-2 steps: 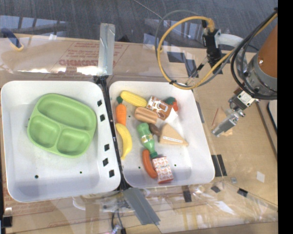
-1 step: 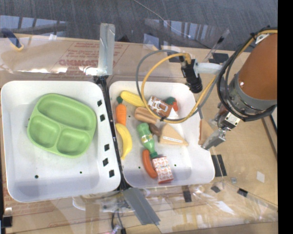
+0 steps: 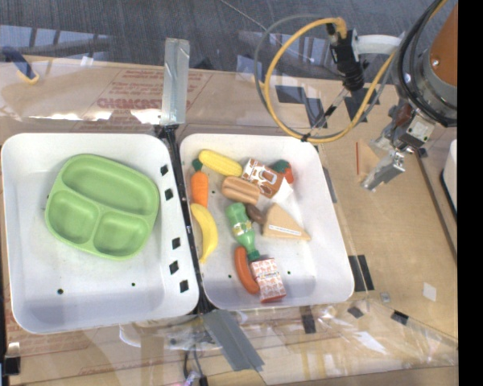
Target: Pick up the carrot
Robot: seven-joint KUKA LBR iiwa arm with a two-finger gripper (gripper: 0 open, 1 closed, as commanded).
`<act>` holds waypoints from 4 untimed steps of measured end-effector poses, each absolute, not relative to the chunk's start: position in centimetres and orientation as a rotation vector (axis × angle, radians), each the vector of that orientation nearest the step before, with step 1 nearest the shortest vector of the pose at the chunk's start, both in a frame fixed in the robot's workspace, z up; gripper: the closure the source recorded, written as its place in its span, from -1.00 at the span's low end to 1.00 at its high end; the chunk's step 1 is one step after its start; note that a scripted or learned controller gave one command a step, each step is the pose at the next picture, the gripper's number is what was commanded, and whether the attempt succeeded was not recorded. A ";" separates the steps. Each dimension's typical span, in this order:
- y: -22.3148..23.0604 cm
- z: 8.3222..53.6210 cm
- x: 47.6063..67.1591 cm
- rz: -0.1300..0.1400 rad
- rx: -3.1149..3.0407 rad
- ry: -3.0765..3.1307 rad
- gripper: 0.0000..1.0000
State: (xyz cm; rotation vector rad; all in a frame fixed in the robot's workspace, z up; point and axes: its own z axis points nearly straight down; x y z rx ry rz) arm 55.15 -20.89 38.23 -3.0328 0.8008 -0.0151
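The carrot [image 3: 200,188] is small and orange with a green top. It lies in the right bin [image 3: 326,240] near that bin's left wall, below the left end of a yellow corn cob [image 3: 219,163] and above a banana [image 3: 204,232]. My gripper [image 3: 385,162] hangs over the bare bench to the right of the right bin, well away from the carrot, with nothing seen in it.
The right bin also holds a hot dog [image 3: 240,189], a green bottle [image 3: 241,227], a cheese wedge [image 3: 283,228], a red sausage [image 3: 245,269] and two small cartons [image 3: 267,280]. A green divided plate [image 3: 103,206] lies in the left bin [image 3: 24,296]. Yellow cable [image 3: 283,51] loops behind the bins.
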 end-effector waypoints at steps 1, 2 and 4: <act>-20.8 31.5 53.8 -0.009 -3.118 0.307 1.00; -20.6 32.6 54.2 -0.031 -3.107 0.302 1.00; -20.9 26.9 50.6 0.006 -3.116 0.308 1.00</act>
